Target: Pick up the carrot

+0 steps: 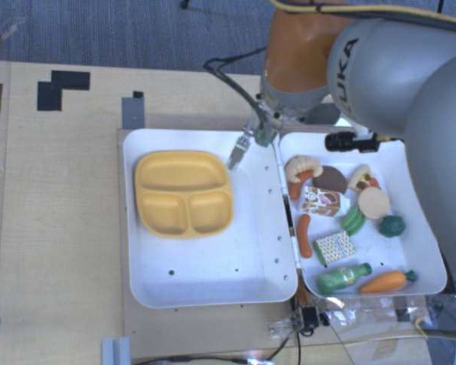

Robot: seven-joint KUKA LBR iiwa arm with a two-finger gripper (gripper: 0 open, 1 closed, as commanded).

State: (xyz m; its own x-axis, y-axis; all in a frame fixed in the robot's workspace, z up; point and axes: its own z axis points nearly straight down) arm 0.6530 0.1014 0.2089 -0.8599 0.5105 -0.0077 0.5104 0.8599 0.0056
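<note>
Orange carrot point(383, 281) lies at front edge of right bin point(422, 204), just beside green bottle point(342, 277). We note fingers point(242, 150) over left bin point(205, 280), near yellow tray point(184, 192), well apart from carrot. Nothing seen between them; how far open, we cannot tell.

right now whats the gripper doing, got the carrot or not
Gripper: over the left bin, nothing between its fingers; open or shut cannot be told. Carrot lies in the right bin.
</note>
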